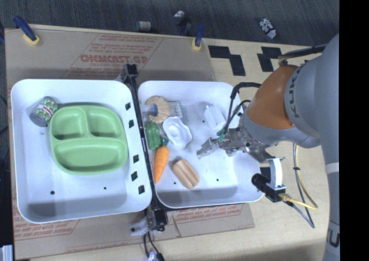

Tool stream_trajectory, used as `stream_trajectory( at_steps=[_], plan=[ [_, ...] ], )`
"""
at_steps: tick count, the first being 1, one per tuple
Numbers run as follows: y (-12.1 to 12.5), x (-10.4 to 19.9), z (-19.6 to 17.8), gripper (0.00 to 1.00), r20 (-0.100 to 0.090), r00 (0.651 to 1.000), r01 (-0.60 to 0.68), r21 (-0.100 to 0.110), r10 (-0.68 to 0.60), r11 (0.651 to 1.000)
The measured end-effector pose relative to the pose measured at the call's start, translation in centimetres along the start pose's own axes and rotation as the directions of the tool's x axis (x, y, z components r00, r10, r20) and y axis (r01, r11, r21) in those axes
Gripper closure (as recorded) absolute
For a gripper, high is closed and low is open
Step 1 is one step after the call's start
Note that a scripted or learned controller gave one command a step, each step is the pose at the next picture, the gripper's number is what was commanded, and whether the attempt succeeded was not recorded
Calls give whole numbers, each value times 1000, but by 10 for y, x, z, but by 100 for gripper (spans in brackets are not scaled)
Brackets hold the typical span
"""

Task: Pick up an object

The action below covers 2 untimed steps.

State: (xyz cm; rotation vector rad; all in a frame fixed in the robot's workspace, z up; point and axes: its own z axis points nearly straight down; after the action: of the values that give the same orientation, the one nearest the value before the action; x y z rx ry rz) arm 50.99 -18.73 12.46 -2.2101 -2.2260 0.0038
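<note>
The metal two-finger gripper (pixel 209 147) hovers in the right white bin (pixel 228 193), its state unclear. An orange plastic carrot (pixel 161 163), tan bread roll (pixel 185 173) and white cup (pixel 177 132) lie leftward, nothing between

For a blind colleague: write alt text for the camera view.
A grey and orange arm reaches from the right over the right bin, which holds a carrot, a bread roll and other small items. The left bin holds a green divided tray and a can.
</note>
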Motion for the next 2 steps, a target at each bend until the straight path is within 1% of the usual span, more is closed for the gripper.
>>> stream_trajectory(
  at_steps=[1, 2],
  plan=[
    [-33, 75, 18, 0, 0, 1000, 1, 0, -1, 1000],
    [-32, 74, 8, 100, 0, 1000, 6, -1, -6, 1000]
  ],
)
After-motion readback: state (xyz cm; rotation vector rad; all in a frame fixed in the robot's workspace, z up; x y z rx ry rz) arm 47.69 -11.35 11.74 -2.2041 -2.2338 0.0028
